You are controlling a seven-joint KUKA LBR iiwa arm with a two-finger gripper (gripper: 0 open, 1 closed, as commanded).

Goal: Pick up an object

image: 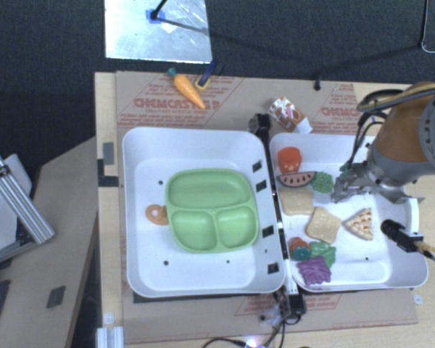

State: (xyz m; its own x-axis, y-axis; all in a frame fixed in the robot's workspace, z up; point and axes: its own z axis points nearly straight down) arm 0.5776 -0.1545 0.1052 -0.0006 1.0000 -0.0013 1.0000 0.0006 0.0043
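Gripper (342,188) low over right bin (402,278), above toast slices; grip state cannot be told, nothing seen held.

Camera view: toy food crowds right bin's left half: watermelon slice (296,178), broccoli (322,182), bread (296,201), toast (322,225), pizza slice (360,224), purple piece (315,270).

Risk, judged: pieces touching or just beside each other, so descent may nudge neighbours or pinch two at once; flat slices may slip.

Room: bin's right edge and near right corner bare. Left bin (141,158) carries green tray (212,209).
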